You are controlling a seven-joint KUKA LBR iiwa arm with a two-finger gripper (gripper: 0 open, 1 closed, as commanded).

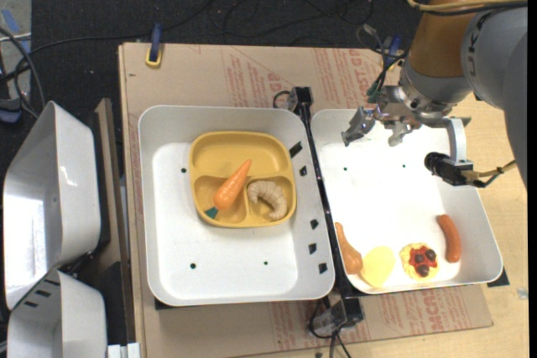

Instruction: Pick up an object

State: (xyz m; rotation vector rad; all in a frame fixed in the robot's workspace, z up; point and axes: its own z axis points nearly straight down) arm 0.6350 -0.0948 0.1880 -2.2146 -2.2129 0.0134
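Probably light and hard, like plastic play food: toy sausage [451, 237], lying near the right wall of the right bin [394, 189], down toward the near corner. Smooth and round, so likely slippery and quick to roll away. Best grabbed across the middle, on the two long sides, not at the tips. Not easy to break, by the look of it. Just beside the sausage, a little round toy pizza [419, 260] with red and dark bits on top, flat and low, so hard to get under; better pinched at the rim. Next along the near wall, a pale yellow round piece [377, 265], also flat, too blurry to name. Touching that or nearly so, an orange toy piece [346, 247], thin at one end, right up against the left wall of the bin; tricky to reach with a wall so close. Up at the far side of the same bin, well apart from all four toys, the gripper [375, 128], hanging above bare white floor with jaws spread wide and nothing between them. Off in the left bin [168, 264], a yellow plate [201, 151] with three parts, holding a toy carrot [232, 184] and a toy shrimp [268, 199] side by side, both small and light-looking too. Under both bins, a brown board [252, 71].
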